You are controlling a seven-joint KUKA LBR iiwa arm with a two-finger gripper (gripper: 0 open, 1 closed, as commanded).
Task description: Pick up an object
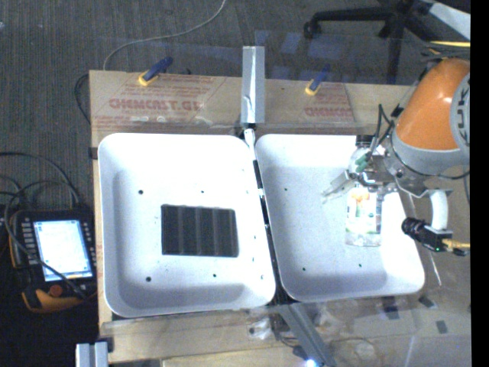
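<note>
Both bins are smooth matt white plastic; the left one has a dark ribbed panel on its floor. Just below the gripper lies a clear, glossy plastic packet, crinkled, with pale print showing through. Arm shell above the jaws is glossy orange over smooth grey; the board behind the bins looks like raw brown wood under a clear sheet, with a dull metal post in the middle.
</note>
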